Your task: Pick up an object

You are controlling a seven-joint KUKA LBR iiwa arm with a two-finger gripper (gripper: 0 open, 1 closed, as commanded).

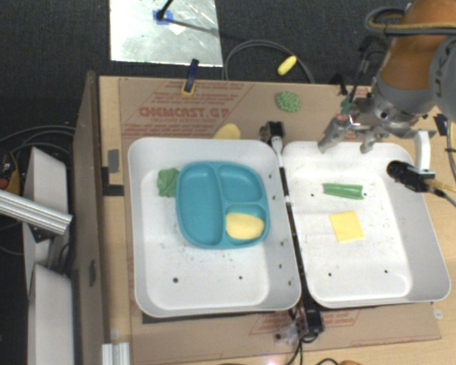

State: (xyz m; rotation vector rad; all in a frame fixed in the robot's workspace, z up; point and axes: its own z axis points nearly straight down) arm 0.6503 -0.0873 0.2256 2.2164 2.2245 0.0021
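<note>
My gripper (348, 142) hangs over the far edge of the right bin (410, 280), its fingers spread open with nothing between them. In that bin lie a green stick (343, 191), a little in front of the gripper, and a flat yellow square (346, 226) nearer the middle. The left bin (159, 287) holds a blue divided plate (213, 204) with a yellow rounded piece (244, 225) in its front right compartment. A green leafy piece (167, 182) lies against the plate's left side.
Behind the bins, on the cardboard, are a green round thing (288, 101), a pale yellow piece (228, 132) and a blue and yellow clamp (190, 79). A yellow piece (287, 65) lies on the dark floor near a silver sheet (165, 21).
</note>
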